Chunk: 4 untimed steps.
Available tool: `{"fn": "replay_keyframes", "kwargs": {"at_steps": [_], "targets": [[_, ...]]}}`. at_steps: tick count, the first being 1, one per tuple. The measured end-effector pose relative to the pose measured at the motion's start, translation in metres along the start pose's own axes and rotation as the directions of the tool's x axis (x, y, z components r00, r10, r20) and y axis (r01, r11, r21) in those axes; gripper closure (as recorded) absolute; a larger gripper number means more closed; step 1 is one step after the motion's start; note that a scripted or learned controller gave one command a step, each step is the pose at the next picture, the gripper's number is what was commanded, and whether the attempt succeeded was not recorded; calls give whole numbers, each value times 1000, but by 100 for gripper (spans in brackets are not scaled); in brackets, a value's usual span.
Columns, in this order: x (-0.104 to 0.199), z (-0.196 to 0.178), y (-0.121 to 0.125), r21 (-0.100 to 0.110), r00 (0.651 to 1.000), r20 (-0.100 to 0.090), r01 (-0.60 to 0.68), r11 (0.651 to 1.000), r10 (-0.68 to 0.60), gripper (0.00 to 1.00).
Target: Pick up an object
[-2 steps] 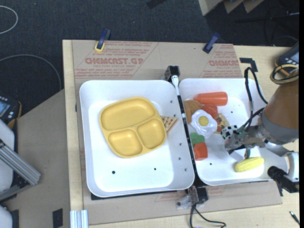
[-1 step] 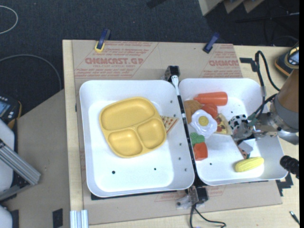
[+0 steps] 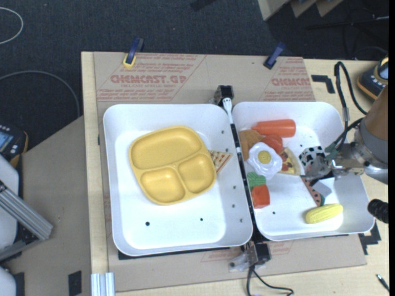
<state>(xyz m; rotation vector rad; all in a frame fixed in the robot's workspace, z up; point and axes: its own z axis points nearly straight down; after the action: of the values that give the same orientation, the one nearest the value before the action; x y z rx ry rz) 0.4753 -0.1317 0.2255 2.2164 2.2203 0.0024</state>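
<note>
One object is being approached, and nothing is held between the fingers yet.

Several toy foods are gathered in the right white plastic bin (image 3: 345, 217): a long orange-red sausage (image 3: 274, 127), a white fried egg with a yellow yolk (image 3: 264, 160), a small red block (image 3: 260, 195) and a yellow corn cob (image 3: 323, 213). The two-finger gripper (image 3: 311, 168) is lowered inside that bin, just right of the egg and above the cob, with its dark fingers seemingly apart and clamped on nothing. The step in hand is judged to be the reach. A target must next be settled, the fingers brought astride it, then closed. A yellow divided plate (image 3: 170, 163) lies in the left white plastic bin (image 3: 173, 233).
</note>
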Motion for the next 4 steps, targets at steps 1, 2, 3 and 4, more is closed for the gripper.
{"fn": "replay_keyframes", "kwargs": {"at_steps": [1,2,3,4], "targets": [[58,-9,5,0,1000,-3,6,1000,-6,100],[102,5,8,9,1000,-5,3,1000,-3,100],[122,10,4,9,1000,-4,0,1000,0,100],[126,-7,5,1,1000,-2,0,1000,0,100]]}}
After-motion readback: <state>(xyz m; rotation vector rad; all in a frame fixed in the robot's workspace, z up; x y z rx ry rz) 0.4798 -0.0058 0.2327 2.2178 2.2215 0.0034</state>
